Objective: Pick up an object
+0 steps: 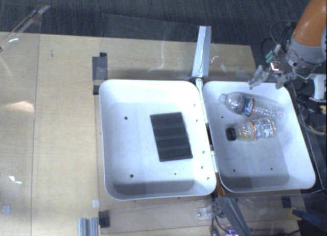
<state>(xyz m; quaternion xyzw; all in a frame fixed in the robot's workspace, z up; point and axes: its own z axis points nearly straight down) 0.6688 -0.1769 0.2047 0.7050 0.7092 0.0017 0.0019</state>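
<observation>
Two clear plastic bottles lie on their sides in the right bin (301,168). One has a blue label (246,104) and lies toward the back. The other, with a black cap and yellowish liquid (251,130), lies just in front of it. A dark ribbed rectangular block (170,136) lies flat in the middle of the left bin (117,127). My gripper (266,80) hangs over the back edge of the right bin, above and behind the blue-label bottle. It is open, and nothing sits between its fingers.
A metal upright post (202,51) stands behind the seam between the bins. Cables (311,112) run along the right side of the right bin. A clear panel covers the wooden bench (51,127) at the left.
</observation>
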